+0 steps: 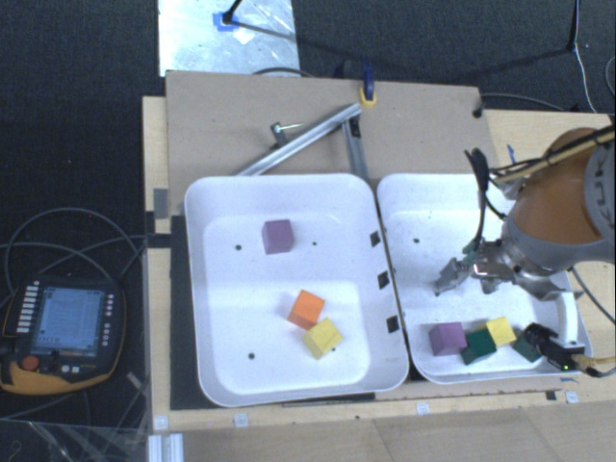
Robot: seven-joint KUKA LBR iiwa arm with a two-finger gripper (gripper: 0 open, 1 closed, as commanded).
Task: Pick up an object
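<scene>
the pincer (452,279) hangs in the right bin (414,210), its state i cannot tell; the purple cube (447,337) lies just nearward of it, beside the green block (478,345), so the coming move is likely a short drop toward the near wall.

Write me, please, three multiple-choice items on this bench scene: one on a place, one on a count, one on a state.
1. Where is the orange cube?
A. left bin
B. right bin
C. on the bench outside the bins

2. How many cubes lie in the left bin?
A. one
B. three
C. five

3. How do the orange cube and the yellow cube by it stand?
A. stacked
B. touching side by side
C. in separate bins

Key: 1 A, it sits on the left bin's floor. 2 B, purple cube, orange and yellow. 3 B, their edges meet with no gap.
</scene>
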